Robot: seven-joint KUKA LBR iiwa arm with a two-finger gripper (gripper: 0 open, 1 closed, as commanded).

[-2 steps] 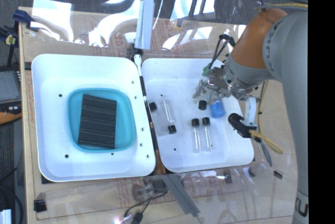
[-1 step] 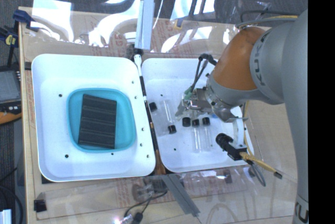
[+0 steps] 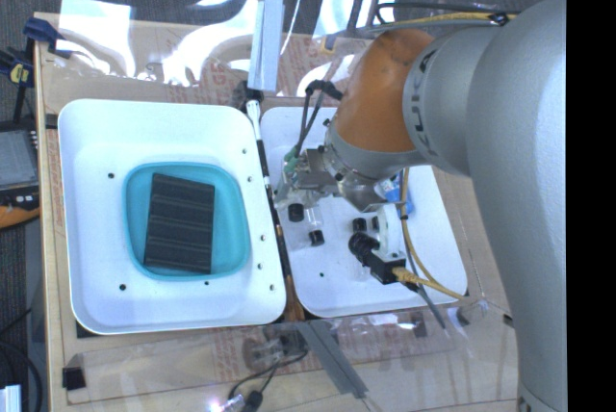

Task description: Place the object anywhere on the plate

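A dark ribbed rectangular block (image 3: 180,223) lies flat in the middle of the blue plate (image 3: 231,237), which sits in the left white bin (image 3: 87,150) (the block is tilted slightly against the plate's edges). Right of the plate, the gripper (image 3: 306,198) hangs over the right bin (image 3: 438,246), apart from the block; its opening cannot be told.

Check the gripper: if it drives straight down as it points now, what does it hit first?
Most likely the bare floor of the right bin. The gripper points down over that bin's left part, near its left wall. Height above the floor is unclear. The dark block sits on the blue plate in the left bin.
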